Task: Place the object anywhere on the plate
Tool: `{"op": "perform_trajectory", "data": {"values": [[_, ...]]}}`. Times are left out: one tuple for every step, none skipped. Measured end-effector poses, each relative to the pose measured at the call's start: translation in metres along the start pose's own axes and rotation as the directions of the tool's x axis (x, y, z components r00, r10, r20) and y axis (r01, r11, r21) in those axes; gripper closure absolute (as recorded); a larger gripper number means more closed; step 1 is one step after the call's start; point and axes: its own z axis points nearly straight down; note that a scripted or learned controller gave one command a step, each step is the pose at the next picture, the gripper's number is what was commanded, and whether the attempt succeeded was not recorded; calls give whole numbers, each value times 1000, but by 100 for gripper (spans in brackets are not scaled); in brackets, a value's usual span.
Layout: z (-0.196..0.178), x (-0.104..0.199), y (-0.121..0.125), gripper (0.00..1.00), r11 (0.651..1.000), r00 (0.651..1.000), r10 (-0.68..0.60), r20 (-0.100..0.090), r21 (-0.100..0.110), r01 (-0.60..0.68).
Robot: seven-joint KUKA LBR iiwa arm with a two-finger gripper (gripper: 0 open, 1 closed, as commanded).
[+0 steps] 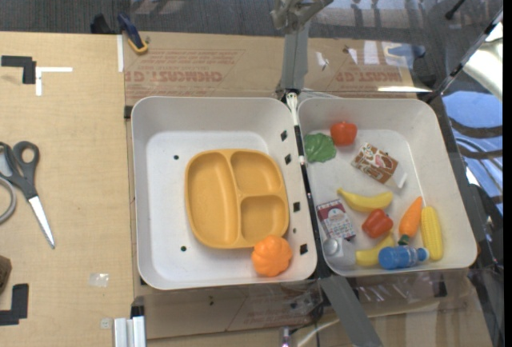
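Note:
A yellow plate (237,197) with three compartments lies in the left bin (156,177), and nothing lies on it. An orange pumpkin-like toy (272,256) rests on the bin floor, touching the plate's near right corner. My gripper (294,13) hangs high over the far end of the divide between the two bins, well away from the toy and the plate. It is open with nothing between its fingers.
The right bin (436,145) holds several toys: a green leaf (320,147), a red tomato (343,133), a snack packet (375,163), a banana (366,199), a red pepper (377,222), a carrot (410,216), corn (431,232) and a blue bottle (402,257). Scissors (28,185) lie on the bench at the left.

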Motion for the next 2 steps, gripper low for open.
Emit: {"op": "perform_trajectory", "data": {"values": [[-1,38,-50,100,995,995,-97,-2,0,97],[-1,80,-106,100,985,985,-170,-2,-1,170]]}}
